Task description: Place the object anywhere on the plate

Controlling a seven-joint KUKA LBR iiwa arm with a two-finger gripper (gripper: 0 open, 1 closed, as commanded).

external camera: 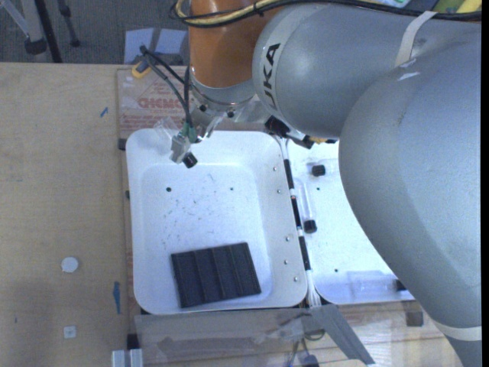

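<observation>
Grey arm (382, 113) overhangs bins; ribbed dark slab (215, 274) lies in left bin (145, 205).

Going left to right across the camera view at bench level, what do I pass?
Small white disc on the wooden bench, dark ribbed plate in the left bin, black clips at the divider, right bin.

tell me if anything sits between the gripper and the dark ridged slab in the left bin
Nothing visible does. The gripper is over the left bin's far corner, and only bare white floor separates it from the dark ridged slab.
</observation>
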